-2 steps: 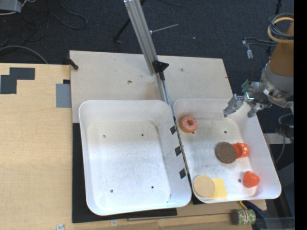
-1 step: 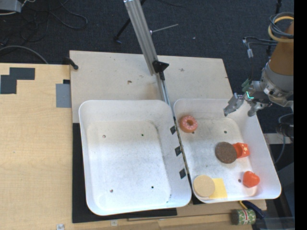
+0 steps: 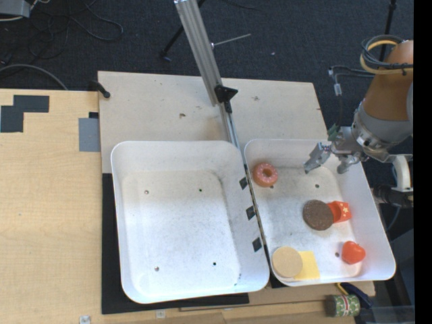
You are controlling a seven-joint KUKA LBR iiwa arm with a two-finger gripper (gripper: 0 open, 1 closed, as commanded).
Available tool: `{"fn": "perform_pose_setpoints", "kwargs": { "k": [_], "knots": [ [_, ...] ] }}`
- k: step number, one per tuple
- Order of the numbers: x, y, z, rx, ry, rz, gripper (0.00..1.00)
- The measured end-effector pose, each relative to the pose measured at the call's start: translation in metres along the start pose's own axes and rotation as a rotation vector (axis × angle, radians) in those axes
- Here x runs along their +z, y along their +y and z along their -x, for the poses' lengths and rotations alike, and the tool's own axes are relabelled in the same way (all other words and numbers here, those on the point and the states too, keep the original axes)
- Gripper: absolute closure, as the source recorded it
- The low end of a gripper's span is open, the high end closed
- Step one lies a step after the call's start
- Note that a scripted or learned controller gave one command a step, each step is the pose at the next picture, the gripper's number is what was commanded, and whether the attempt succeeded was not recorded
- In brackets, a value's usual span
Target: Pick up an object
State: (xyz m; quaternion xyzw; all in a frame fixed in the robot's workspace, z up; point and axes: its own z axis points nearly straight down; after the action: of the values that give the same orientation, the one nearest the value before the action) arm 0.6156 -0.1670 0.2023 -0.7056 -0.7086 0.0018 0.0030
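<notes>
Right bin (image 3: pixel 378 262) held pink donut (image 3: pixel 265 175), brown disc (image 3: pixel 317 215), red pieces, tan round, yellow slab, gripper (image 3: pixel 329 159) above upper edge, jaws spread, pinching nothing.

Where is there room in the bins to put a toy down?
The left bin has bare floor from wall to wall. In the right bin, there is a free patch between the donut and the tan disc. Its right side is crowded: brown disc, red pieces, yellow square.
</notes>
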Motion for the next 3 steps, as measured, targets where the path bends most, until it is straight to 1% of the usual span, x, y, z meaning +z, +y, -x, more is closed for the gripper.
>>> {"fn": "perform_pose_setpoints", "kwargs": {
  "k": [1,2,3],
  "knots": [
    [0.064,0.0,-0.005,0.002,0.001,-0.002,0.0],
    [0.112,0.001,-0.006,0.004,-0.001,0.005,0.0],
    [0.101,0.0,-0.005,0.008,-0.001,0.004,1.0]
  ]
}}
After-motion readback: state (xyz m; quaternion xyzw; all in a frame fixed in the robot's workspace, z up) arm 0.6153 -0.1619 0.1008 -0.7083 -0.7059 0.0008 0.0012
